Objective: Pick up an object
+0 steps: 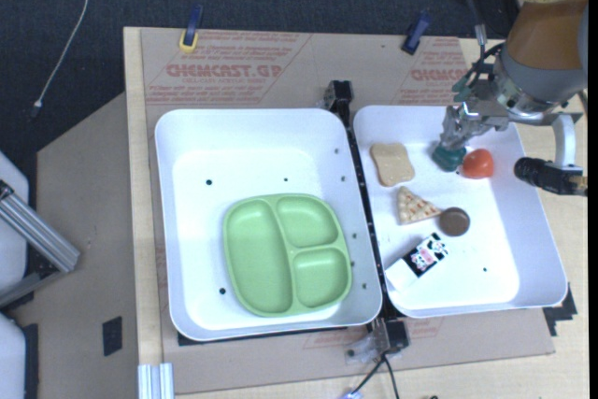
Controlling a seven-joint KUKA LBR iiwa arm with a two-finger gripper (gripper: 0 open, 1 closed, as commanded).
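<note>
Sitting at the back of the right bin [523, 285], a teal object [448, 158] lies under the gripper [455, 145], touching a red ball [478, 163]. Grasp state: cannot tell. Risk (crowding): ball gets nudged, or pinch slips.

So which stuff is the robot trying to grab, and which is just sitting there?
For the job:
gripper, low in the right bin
teal thing at its tip
red tomato toy
bread slice
pizza slice
brown round piece
black-and-white carton

Just lying about:
green divided plate in the left bin
</note>
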